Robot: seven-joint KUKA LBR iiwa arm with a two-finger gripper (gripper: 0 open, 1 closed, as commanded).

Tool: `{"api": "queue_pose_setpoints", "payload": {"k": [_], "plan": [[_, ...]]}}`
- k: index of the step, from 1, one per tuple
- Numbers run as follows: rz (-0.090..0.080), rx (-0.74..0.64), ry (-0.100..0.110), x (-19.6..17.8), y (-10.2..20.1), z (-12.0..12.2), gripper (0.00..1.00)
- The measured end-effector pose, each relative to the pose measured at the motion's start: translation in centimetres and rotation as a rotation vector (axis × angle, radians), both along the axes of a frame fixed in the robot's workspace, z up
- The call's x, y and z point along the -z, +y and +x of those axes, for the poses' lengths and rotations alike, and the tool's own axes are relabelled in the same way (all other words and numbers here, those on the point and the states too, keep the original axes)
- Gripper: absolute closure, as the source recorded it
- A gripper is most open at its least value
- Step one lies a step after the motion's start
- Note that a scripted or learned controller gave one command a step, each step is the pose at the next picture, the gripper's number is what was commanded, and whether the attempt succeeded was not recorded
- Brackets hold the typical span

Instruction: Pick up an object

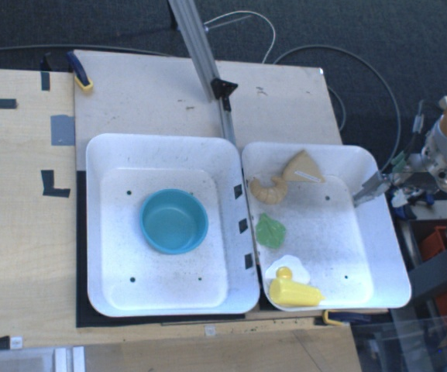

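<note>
One yellow toy [293,291], one fried egg [288,270], one blue bowl [175,221]

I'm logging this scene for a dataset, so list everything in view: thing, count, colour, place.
Shallow plastic bins: 2, white, side by side on the bench.
Round plastic bowl: 1, blue, centre of the left bin.
Croissant-shaped toy: 1, tan, upper left of the right bin.
Wedge-shaped bread-like toy: 1, tan, top of the right bin, beside the croissant.
Leafy toy piece: 1, green, left side of the right bin.
Fried-egg toy: 1, white with yellow yolk, lower left of the right bin.
Blocky plastic piece: 1, yellow, just below the egg.
Metal pole: 1, grey, slanting above the bins.
Clamp: 1, blue and yellow, bench's upper left.
Claw: 1, grey, at the right bin's right rim.
</note>
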State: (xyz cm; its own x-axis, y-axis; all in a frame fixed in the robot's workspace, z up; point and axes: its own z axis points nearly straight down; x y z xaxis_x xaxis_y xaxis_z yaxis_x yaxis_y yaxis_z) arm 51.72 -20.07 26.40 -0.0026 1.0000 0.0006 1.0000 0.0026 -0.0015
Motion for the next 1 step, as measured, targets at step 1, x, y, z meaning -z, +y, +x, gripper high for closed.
{"api": "queue_pose_setpoints", "payload": {"k": [1], "plan": [[0.0, 0.0, 0.0, 0.0, -0.01, 0.0, 0.0]]}}
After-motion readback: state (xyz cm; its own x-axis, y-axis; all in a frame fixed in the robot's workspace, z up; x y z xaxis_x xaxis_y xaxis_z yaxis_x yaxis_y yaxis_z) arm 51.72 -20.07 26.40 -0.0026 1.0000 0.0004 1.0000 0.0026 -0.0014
